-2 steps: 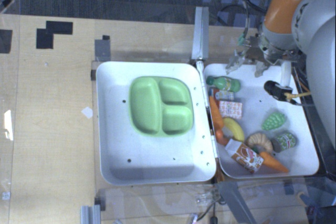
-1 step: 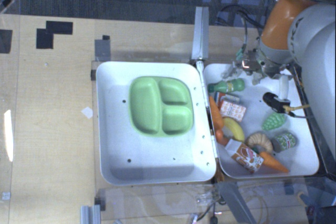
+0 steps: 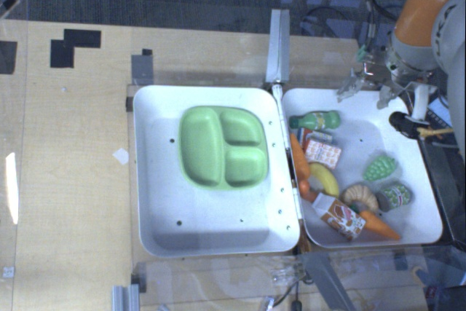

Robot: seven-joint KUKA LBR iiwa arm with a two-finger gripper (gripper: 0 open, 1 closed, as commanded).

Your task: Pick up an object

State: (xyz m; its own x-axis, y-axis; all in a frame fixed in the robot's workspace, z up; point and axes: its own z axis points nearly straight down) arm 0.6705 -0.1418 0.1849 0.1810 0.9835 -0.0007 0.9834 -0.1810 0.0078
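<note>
a pale wooden desk (image 3: 73, 178) carries two shallow white bins side by side, and behind its far edge there is dark carpet with loose cables. the left bin (image 3: 156, 229) holds a green tray (image 3: 222, 147) with three compartments, lying near the middle of that bin. the right bin (image 3: 429, 218) holds all the small things: a green bottle (image 3: 317, 120) near its far left corner, a red and white packet (image 3: 322, 153) just below it, a carrot (image 3: 298, 156) along the left wall, a banana (image 3: 324, 178) beside the carrot, a bread roll (image 3: 360, 195), a brown carton (image 3: 342, 218) and a second carrot (image 3: 378, 224) near the near edge, a green grape bunch (image 3: 381, 168) and a small can (image 3: 395, 195) toward the right wall.

the arm comes in at the far right corner of the desk. the tool (image 3: 370, 84) hangs over the far edge of the right bin, above the things and apart from all of them. its fingers (image 3: 348, 89) look spread apart, and nothing is between them.

so, in my judgement, the task is at its start: no object is lifted, every object lies in the bin. what is left is nearly everything: to choose one object, to go down on it, to close, and to lift it. the bottle is the nearest to the tool. the things by the left wall lie close together, so a grasp there could catch a neighbour.
</note>
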